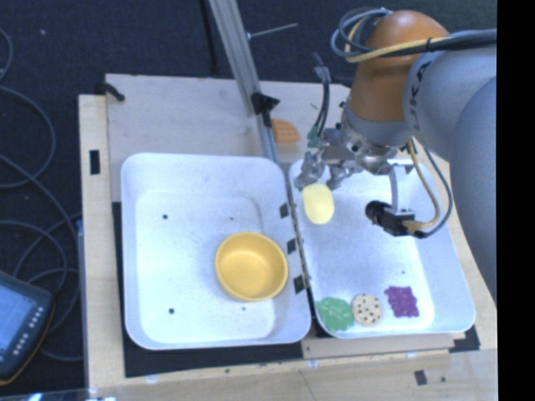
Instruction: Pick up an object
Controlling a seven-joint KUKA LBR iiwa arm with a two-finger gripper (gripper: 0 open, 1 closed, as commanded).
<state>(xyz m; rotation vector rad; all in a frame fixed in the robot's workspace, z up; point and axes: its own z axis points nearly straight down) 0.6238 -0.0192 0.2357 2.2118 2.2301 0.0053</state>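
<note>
Camera view: looks down at a slant on the table (192,107) and its two white bins.
Hand: the hand (322,178) is low over the far left corner of the right bin (435,282), close to the wall shared by the bins.
Grip: a pale yellow lemon-like object (318,203) sits right under the fingertips; whether they pinch it, I cannot tell.
Right bin, near edge: a green piece (335,312), a spotted cookie (366,308) and a purple piece (402,301) lie in a row along the near rim.
Open room: the middle floor of the right bin is bare.
Left bin: the left bin (167,190) holds a yellow bowl (251,266) upright near its right wall; bare floor to the left.
</note>
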